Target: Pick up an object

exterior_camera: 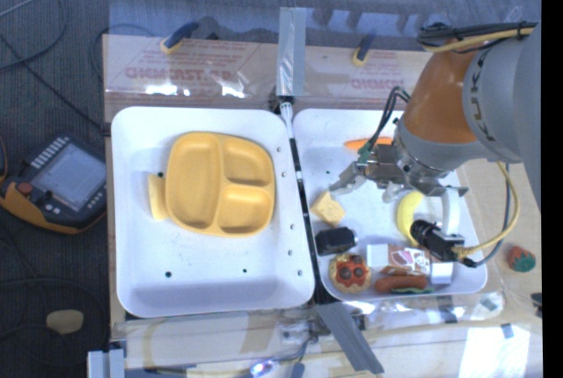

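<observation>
Over the right bin point(303, 192) I see my gripper point(350, 180) low, fingers spread wide with nothing between them, just above the cheese wedge point(330, 208). Near it lie a black block point(335, 239) and lemon point(410, 214). Left bin point(132, 271) holds a yellow tray point(220, 183).

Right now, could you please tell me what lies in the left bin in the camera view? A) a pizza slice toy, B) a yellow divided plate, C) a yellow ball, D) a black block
B: the yellow divided plate lies in the left bin, while the black block and the yellow ball lie in the right bin.
</observation>
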Tool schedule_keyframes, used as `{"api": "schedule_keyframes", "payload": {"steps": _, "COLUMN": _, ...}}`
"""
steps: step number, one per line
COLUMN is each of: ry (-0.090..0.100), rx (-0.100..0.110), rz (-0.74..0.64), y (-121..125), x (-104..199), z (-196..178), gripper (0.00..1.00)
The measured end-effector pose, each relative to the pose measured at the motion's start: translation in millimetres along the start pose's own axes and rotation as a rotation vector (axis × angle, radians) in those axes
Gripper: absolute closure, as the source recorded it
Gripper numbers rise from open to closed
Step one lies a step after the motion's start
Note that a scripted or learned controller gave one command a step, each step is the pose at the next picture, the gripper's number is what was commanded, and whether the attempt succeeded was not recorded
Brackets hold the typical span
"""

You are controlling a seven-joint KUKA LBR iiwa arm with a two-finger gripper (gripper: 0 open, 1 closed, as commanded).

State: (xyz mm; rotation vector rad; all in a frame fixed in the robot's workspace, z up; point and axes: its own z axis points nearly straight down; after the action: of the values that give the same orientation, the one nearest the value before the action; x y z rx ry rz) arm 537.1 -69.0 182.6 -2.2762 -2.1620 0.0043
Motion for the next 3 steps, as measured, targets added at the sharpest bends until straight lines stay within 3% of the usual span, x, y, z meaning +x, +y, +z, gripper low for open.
{"api": "schedule_keyframes", "payload": {"steps": 1, "ry": 0.002, "rx": 0.000, "rz": -0.143, "y": -27, "x": 48, "z": -55, "gripper": 0.00}}
{"api": "schedule_keyframes", "payload": {"steps": 2, "ry": -0.004, "rx": -0.002, "rz": -0.200, "y": -22, "x": -55, "z": -50, "gripper": 0.00}}
{"api": "schedule_keyframes", "payload": {"steps": 3, "ry": -0.001, "rx": -0.001, "rz": -0.157, "y": -30, "x": -121, "z": 73, "gripper": 0.00}}
